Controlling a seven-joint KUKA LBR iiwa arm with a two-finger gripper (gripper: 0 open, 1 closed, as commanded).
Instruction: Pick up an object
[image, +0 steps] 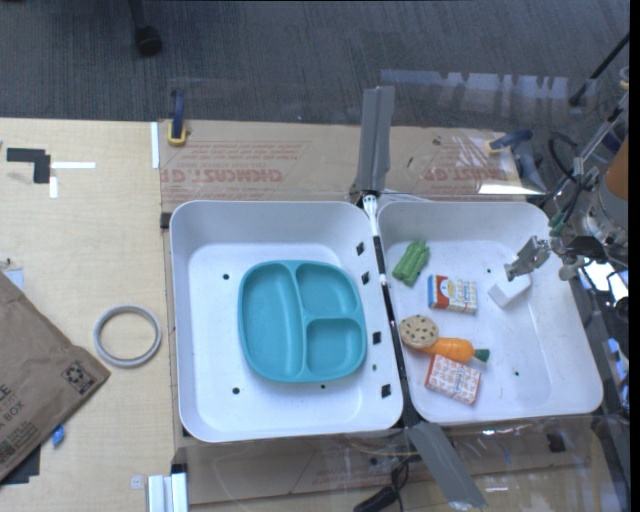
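Hovering over the right-hand shallow white bin (560, 390), my gripper (524, 262) hangs near its far right corner, directly above a small white block (509, 293); whether contact is made cannot be judged, and nothing can be seen between my jaws. Whether they stand apart or together cannot be told at this slant. Left of the block lies a small printed carton with a blue end (453, 294), then a green ridged vegetable piece (410, 261) toward the far wall. Nearer the front sit a round tan cookie with dark chips (419, 331), touching an orange toy carrot (456, 350), and a red-patterned packet (453, 380). The bin's right half is bare floor. The left-hand white bin (200, 400) holds a turquoise three-compartment plastic tray (300, 321). Both bins rest on brown printed cardboard (260, 165); a pale wooden bench top (70, 260) at left bears a grey tape ring (127, 334) and a brown cardboard box (35, 385), cut off by the frame. Beyond lies dark carpet (280, 50).
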